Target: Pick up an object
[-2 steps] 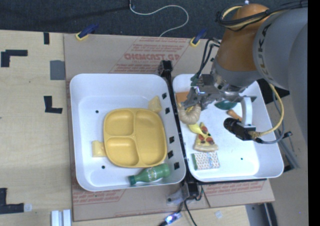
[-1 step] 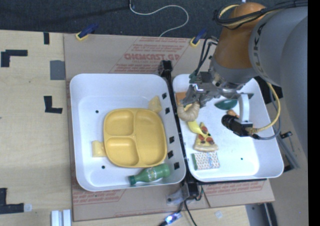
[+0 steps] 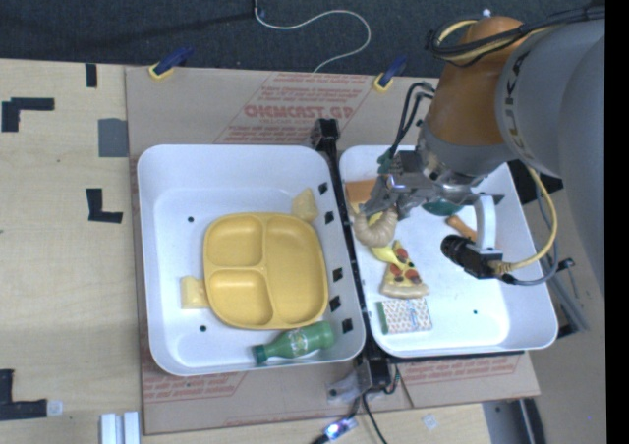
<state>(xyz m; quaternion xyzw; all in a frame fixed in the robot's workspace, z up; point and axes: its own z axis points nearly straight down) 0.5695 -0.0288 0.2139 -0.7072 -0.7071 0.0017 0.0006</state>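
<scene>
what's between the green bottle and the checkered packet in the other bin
In the camera view, the bins' adjoining walls lie between the green bottle in the left bin and the checkered packet in the right bin; nothing else.

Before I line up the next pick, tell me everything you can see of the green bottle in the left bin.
The green bottle lies on its side along the near wall of the left bin, cap end towards the left, body towards the right. It looks like glossy translucent green plastic with a pale label patch on its body. It sits just below the yellow divided plate, close to or touching that plate's near edge. It lies well away from the claw.
</scene>
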